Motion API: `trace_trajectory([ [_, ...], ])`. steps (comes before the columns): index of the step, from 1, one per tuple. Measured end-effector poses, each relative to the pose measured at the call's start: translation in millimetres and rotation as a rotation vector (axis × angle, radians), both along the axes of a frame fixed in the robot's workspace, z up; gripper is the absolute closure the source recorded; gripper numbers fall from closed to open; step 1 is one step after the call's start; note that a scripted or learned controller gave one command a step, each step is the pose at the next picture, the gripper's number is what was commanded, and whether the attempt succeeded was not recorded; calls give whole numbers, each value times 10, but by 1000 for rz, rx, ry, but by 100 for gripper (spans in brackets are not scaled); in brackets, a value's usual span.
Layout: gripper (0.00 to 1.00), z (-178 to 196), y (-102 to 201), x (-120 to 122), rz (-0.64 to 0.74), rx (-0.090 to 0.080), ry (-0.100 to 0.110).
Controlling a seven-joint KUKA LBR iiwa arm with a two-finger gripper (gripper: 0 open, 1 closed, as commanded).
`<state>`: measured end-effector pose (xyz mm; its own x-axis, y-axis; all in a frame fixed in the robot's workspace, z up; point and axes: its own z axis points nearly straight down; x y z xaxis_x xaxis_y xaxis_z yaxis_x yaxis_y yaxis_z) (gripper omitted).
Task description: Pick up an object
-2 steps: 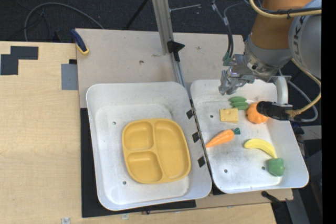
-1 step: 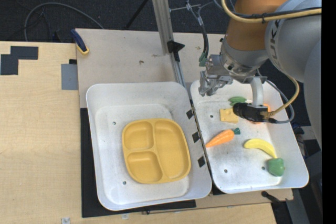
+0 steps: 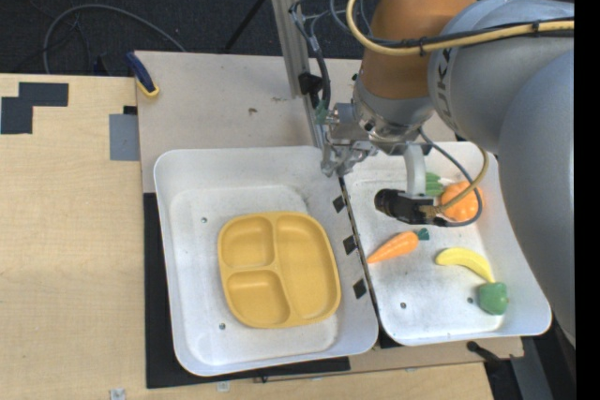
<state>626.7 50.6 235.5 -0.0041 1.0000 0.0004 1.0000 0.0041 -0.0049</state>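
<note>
Right bin [image 3: 525, 318], near corner: a green toy vegetable [image 3: 491, 297] is seen by the front rim. A yellow banana [image 3: 464, 262] is noted just beside it, on the far side, curved and lying flat. Whether the two touch cannot be told.

Right bin, middle: an orange carrot [image 3: 394, 246] is found lying flat near the divider between the bins. Its green end is turned toward the banana, and it is clear of the banana.

Left bin [image 3: 178, 201]: a yellow divided plate [image 3: 278, 269] with three compartments is seen lying flat in the middle of the floor. Nothing is observed in the compartments.

Right bin, farther back: a rounded orange toy [image 3: 459, 201] with a green top is noted near the right wall, beyond the banana.

The gripper [image 3: 333, 156] is located over the far end of the divider, at the back edge of the two bins. It is well apart from every toy. Nothing is seen held in it. Whether it is wide or narrow cannot be told at this angle.

Behind the bins, an aluminium post [image 3: 286, 33] is seen standing upright on the bench [image 3: 216, 98].
</note>
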Motion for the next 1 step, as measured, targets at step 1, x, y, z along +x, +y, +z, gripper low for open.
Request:
trace_trajectory([
  [1, 100, 71, 526, 47, 1, 1, -3],
])
